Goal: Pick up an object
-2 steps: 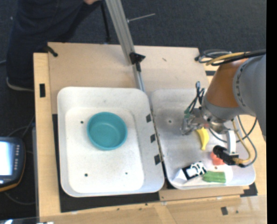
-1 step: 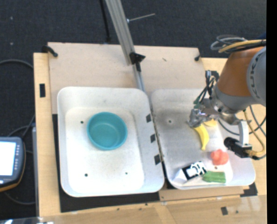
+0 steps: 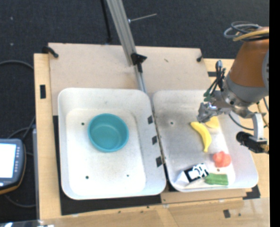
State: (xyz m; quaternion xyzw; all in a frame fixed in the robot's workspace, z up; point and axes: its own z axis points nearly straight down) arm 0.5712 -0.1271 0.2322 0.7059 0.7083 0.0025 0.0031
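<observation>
In the camera view, we see the gripper [image 3: 207,113] low over the right bin [image 3: 177,126], just at the upper end of a yellow banana [image 3: 202,134]. We cannot tell how the gripper is set, and we see nothing lifted in it. The banana lies flat on the bin floor, so we judge the pick as not yet done: the arm is at the approach or reach stage, with closing and lifting left.

Below and right of the banana sits a small red object [image 3: 221,159]. Further below the banana, near the bin's front wall, lie a green object [image 3: 217,179] and a black-and-white item [image 3: 195,172]. Well to the banana's left, a teal bowl [image 3: 108,132] rests in the left bin [image 3: 73,174].
</observation>
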